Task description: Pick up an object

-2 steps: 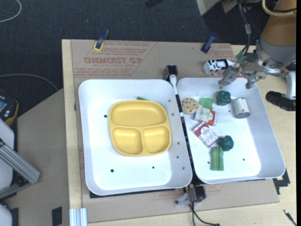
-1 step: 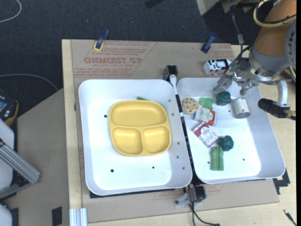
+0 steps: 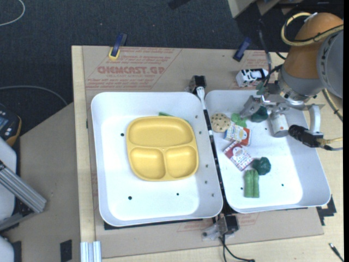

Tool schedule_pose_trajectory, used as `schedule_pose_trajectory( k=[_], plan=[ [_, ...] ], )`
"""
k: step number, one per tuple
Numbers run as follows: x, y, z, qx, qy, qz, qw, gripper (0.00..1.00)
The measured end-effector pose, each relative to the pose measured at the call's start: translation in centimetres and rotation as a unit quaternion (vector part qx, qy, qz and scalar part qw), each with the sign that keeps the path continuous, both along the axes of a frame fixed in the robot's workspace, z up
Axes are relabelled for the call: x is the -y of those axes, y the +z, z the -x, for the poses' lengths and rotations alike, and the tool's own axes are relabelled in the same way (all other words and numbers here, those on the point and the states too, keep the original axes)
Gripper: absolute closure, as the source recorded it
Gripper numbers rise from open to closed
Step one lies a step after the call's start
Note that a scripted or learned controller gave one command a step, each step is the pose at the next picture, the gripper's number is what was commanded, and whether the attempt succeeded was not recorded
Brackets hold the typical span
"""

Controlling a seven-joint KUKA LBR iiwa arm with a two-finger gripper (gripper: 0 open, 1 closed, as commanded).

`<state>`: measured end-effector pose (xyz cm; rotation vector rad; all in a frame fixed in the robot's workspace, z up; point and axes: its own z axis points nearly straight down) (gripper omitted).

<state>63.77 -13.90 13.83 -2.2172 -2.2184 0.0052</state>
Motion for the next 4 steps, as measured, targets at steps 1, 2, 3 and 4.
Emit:
schedule_pose_trajectory(
  k=[1,2,3,4],
  plan=[
    [-0.1,-5.0,-0.1,0.004,-0.001,0.0000,1.0000,0.00],
    [0.0,-3.5,-0.3,0.007,-0.001,0.0017,1.0000,1.00],
    [-0.6,1.5,0.2,0.006,0.000,0.0014,1.0000,1.00],
    [-1.3,6.4,0.7,0.006,0.000,0.0013,1.0000,1.00]
  ],
)
